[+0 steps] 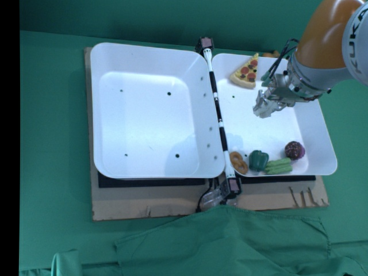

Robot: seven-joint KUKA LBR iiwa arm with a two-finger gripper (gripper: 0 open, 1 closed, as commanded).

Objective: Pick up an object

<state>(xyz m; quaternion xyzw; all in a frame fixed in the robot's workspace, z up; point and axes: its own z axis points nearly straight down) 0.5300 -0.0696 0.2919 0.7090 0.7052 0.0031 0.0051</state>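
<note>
The arm is bent down from the right over the right bin. The tool is held above the bin's middle, near the pizza slice. Whether it is clenched cannot be told. Nothing is seen in it.

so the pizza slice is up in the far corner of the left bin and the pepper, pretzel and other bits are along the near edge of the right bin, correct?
Not quite. The camera view shows the pizza slice in the far corner of the right bin, not the left bin. The rest stands: the green pepper, the pretzel and the other pieces lie along the right bin's near edge.
</note>
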